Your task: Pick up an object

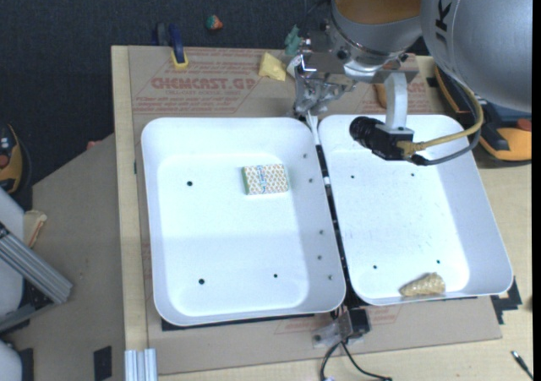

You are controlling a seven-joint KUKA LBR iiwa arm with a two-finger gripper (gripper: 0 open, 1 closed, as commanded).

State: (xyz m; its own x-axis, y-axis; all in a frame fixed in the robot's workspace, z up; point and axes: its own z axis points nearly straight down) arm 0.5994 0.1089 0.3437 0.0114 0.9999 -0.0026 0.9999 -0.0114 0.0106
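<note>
Gripper at top centre above bins, finger state indeterminate, nothing visibly held. Patterned block in left bin, tan piece in right bin. Pick not yet done.

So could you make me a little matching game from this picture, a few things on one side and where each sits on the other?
Things:
1. patterned square block
2. tan crumbly lump
3. yellow piece
4. gripper

Places:
A. on the brown board behind the bins
B. in the left bin
C. over the far end of the seam between the bins
D. near corner of the right bin

Pairs: 1-B, 2-D, 3-A, 4-C
</note>
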